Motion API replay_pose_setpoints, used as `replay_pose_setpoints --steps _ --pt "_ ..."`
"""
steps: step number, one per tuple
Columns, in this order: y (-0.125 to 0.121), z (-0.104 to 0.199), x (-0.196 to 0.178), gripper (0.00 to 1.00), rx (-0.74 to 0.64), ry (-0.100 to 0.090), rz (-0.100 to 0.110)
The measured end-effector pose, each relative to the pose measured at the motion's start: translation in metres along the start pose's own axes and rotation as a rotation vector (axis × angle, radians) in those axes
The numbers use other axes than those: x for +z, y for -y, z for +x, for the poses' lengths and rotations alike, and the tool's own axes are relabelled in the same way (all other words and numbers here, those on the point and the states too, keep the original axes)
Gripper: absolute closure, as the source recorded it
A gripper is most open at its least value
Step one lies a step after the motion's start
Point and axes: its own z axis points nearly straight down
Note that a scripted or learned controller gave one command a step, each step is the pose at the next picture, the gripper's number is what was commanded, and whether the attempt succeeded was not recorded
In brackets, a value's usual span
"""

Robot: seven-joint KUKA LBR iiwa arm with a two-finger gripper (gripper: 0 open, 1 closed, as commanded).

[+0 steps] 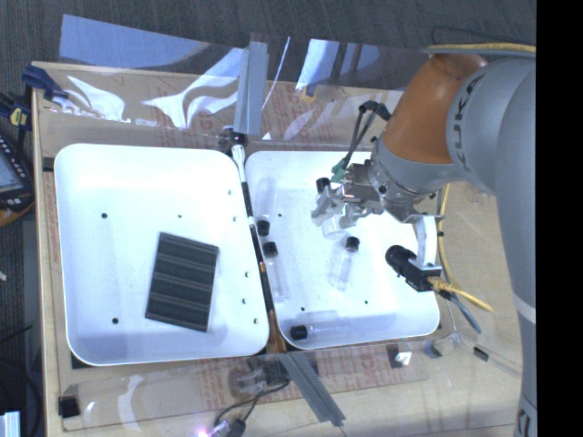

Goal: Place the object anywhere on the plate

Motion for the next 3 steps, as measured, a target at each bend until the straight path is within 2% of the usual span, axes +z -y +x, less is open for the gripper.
replay_pose_setpoints --steps 1,2,3 --pt "-0.096 0.086 0.036 1.0 -0.042 -0.002 0.002" --pt "-0.085 0.193 0.034 1.0 0.088 -0.003 0.0" --pt "-0.023 0.242 0.133 1.0 0.463 -0.002 0.001"
